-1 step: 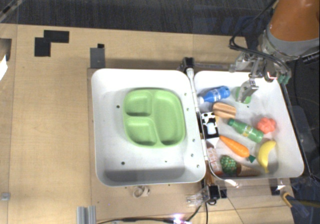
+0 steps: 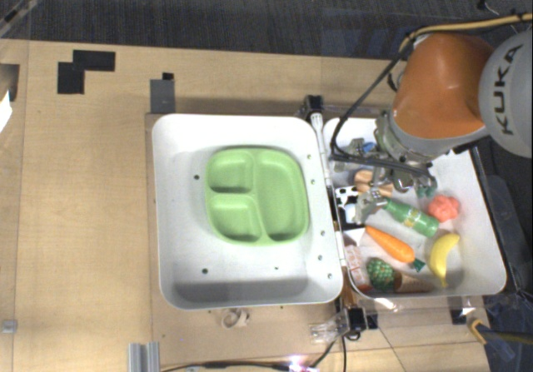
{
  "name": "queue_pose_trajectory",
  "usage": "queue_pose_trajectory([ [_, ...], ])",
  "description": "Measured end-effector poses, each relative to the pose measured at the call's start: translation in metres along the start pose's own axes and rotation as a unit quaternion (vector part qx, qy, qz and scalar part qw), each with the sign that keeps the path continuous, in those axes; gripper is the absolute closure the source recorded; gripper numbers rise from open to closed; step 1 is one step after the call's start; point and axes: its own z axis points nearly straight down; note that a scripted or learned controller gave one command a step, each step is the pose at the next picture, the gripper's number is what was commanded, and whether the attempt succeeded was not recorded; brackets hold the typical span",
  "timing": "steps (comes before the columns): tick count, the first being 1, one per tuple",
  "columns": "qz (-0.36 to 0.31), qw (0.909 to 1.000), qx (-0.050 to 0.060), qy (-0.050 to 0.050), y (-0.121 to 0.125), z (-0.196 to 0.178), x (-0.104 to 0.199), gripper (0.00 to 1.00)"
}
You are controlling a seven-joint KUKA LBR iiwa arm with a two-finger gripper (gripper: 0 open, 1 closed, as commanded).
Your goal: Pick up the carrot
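One carrot in right bin, lying flat, long axis diagonal: tip upper-left, green end lower-right, near banana. Green bottle just above it, roughly parallel. One pink-orange fruit further right. Gripper over bin's left part, above carrot's tip, apart from it. Finger state: cannot tell. Left bin holds one green three-compartment tray, open floor around it.
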Motion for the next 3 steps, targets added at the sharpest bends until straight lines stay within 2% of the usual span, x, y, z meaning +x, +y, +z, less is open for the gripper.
queue_pose_trajectory([
  [1, -0.107, 0.9943, 0.002, 0.0, -0.013, -0.002, 0.072, 0.0],
  [2, -0.045, 0.9988, 0.006, -0.018, -0.048, 0.063, 0.063, 0.0],
  [3, -0.127, 0.9913, 0.016, -0.031, -0.083, 0.076, 0.069, 0.0],
])
